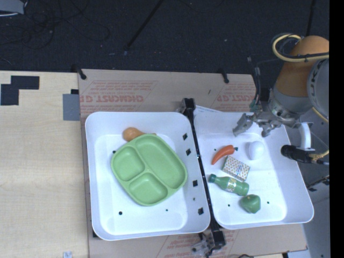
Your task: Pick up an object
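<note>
We seem to be in a robotics lab: left of the gripper [257,121], two white bins [102,144] sit on cardboard [134,93] over a bench [37,160], cables [80,15] trailing across dark carpet beyond.

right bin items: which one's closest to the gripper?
The white egg-shaped object, just below the gripper at the bin's upper right. The orange chili, patterned box, green bottle and green pepper all lie farther off.
</note>
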